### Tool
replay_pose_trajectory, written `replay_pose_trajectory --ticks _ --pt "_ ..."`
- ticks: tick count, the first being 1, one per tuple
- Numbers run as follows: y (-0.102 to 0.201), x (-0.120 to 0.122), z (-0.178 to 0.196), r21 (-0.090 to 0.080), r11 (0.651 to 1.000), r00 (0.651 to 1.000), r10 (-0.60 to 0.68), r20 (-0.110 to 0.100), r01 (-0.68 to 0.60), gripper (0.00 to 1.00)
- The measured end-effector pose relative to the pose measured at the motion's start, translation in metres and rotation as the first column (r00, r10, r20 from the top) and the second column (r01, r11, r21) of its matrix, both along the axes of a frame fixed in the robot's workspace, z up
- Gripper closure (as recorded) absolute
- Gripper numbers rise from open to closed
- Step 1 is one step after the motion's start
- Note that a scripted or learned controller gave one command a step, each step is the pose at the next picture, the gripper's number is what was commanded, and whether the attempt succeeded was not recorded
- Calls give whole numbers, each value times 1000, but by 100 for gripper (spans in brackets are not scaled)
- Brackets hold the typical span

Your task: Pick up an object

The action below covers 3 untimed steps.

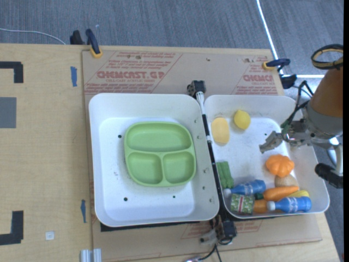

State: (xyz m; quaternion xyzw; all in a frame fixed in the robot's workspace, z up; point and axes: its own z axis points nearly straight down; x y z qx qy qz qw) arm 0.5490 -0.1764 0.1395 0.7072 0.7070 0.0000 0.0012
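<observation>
1. Reaching in from the right, the grey arm (327,100) with its orange band hangs over the right-hand bin (253,103), and its jaws (274,141) sit above the bin's open white floor.
2. The jaws stand apart with nothing between them; one grey finger (269,143) points left and down toward the middle of the bin.
3. Just below the jaws lies an orange pumpkin-like toy (280,165), near them but not touching.
4. Along the near wall of that bin is a crowded row: a blue bottle (248,188), a green can (241,202), an orange carrot-like piece (280,193) and a second blue bottle with a white label (293,203), all lying on their sides and pressed close together.
5. A green packet (224,174) lies against the bin's left wall, just above the can.
6. At the far end of the bin are a pale yellow oval piece (220,130) and, just to its right, a brighter yellow lemon-like toy (241,119); both lie well apart from the jaws.
7. The left-hand bin (109,146) holds a light green divided plate (160,153) with three compartments, lying flat near the middle.
8. Both bins rest on a brown cardboard sheet (136,70) printed with red lettering, clipped to the wooden tabletop (38,146).
</observation>
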Motion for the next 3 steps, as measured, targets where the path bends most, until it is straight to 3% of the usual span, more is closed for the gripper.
replay_pose_trajectory --ticks 1,2,3 --pt "5 -44 -52 1 1000 1000 1 4 -1 0" --pt "5 -43 -42 -1 1000 1000 1 7 -1 100" --pt "136 -69 45 3 1000 1000 3 -1 -3 100"
